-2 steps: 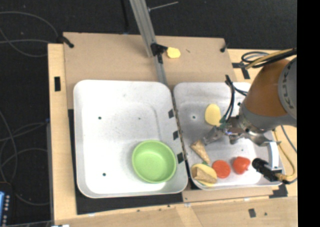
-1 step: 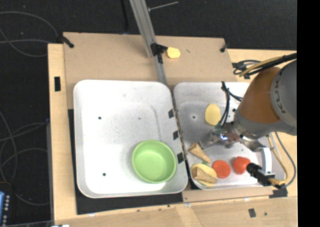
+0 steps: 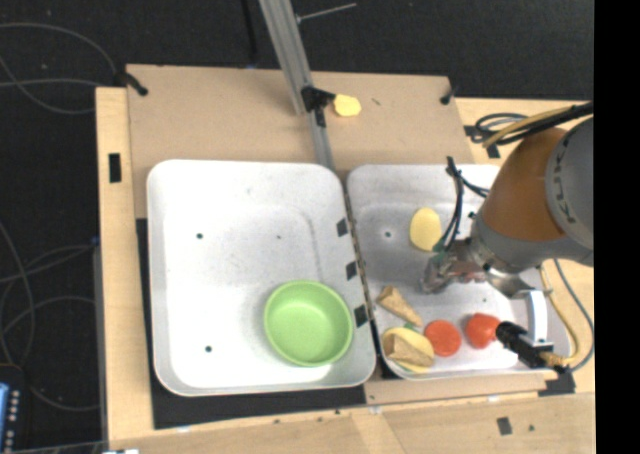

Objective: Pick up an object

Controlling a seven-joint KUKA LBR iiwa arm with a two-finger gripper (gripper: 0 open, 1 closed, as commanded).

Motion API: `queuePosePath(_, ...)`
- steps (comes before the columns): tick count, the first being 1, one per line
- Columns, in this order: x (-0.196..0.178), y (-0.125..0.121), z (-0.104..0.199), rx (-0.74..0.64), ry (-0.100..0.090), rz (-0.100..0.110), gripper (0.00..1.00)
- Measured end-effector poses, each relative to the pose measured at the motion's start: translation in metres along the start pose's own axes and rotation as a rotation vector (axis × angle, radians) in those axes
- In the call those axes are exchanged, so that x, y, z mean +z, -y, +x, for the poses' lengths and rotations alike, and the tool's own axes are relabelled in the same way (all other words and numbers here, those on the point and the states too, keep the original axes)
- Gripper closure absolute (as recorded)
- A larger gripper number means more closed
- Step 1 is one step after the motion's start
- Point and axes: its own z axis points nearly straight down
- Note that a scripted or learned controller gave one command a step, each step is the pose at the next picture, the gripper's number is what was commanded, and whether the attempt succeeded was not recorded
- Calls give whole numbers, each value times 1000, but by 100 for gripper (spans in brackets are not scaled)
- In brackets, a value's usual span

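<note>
Yellow lemon-shaped object (image 3: pixel 425 229) is judged the likeliest target, since it lies nearest the gripper (image 3: pixel 441 275); it rests on the floor of the right bin (image 3: pixel 385 192), toward that bin's middle, with its long axis running roughly up and down the camera view. From the gripper it lies up and slightly to the left, close by but apart, with bare bin floor seen between the two. The gripper is seen low over the bin floor, below the orange band (image 3: pixel 525 187) of the arm, and nothing can be made out between its fingers; whether they are spread or pressed together cannot be told, as the wrist and cables blur that part. A short shift up the view would be called for, it is judged, to bring the fingers astride the object's narrow width.

Further out, two red round objects (image 3: pixel 443 338) (image 3: pixel 482 328) and two tan wedge-shaped pieces (image 3: pixel 397 304) (image 3: pixel 410 348) are gathered along the right bin's near edge, below the gripper. A green bowl (image 3: pixel 307 322) sits in the left bin (image 3: pixel 200 202), well apart. A small yellow item (image 3: pixel 347 106) lies on the worktop (image 3: pixel 200 112) behind both bins.
</note>
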Motion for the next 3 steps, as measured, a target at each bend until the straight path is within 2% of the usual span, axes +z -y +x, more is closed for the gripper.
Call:
queuePosePath(1, -43, -5, -1, -10, 1, -2, 100)
queuePosePath(2, -92, 1, -5, -10, 1, -2, 100)
queuePosePath(3, -117, -1, -5, -11, 1, -1, 100)
